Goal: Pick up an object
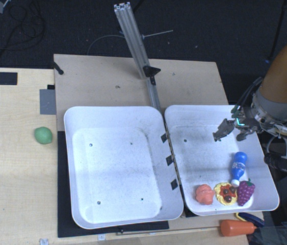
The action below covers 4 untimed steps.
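The pincer (224, 130) hangs above the right bin (197, 152) at the frame's right; whether it is parted or closed cannot be told, and nothing shows in its grasp. Below it, in the bin's lower right corner, lie a blue-and-white bottle (238, 167), purple grapes (245, 192), a pink lump (204, 194) and a small yellow dish (226, 193). The left bin (115, 167) sits alongside. A green ball (44, 135) rests on the bench at far left, an orange carrot (236, 227) at the bottom edge.

Bench (10, 157) surface, as you see it.
Two white bins (115, 167) sit side by side; a green ball (43, 135) lies near the left edge, an orange object (236, 227) at the front edge.
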Each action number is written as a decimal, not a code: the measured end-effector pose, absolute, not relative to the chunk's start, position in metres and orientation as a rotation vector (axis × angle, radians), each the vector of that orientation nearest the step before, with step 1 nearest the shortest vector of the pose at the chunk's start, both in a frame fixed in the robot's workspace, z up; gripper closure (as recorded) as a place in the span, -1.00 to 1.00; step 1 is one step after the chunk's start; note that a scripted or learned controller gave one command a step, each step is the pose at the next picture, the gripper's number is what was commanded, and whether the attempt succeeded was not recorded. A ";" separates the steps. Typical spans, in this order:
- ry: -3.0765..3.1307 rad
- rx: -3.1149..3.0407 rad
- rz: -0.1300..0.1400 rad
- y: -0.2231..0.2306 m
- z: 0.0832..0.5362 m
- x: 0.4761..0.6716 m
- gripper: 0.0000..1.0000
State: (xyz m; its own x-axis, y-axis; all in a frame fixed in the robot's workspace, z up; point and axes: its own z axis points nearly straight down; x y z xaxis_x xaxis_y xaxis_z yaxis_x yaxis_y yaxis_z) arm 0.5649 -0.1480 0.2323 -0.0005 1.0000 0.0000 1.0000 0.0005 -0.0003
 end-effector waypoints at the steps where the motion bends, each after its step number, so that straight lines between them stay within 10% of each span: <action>1: -2.222 -2.221 0.000 -0.148 0.232 0.565 -1.00; 4: -2.222 -2.221 0.001 -0.144 0.090 0.567 -1.00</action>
State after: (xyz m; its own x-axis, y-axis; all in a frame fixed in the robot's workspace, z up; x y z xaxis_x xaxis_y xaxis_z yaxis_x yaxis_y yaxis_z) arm 0.5669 -0.1443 0.0905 -0.0005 1.0000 0.0000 1.0000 0.0005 -0.0007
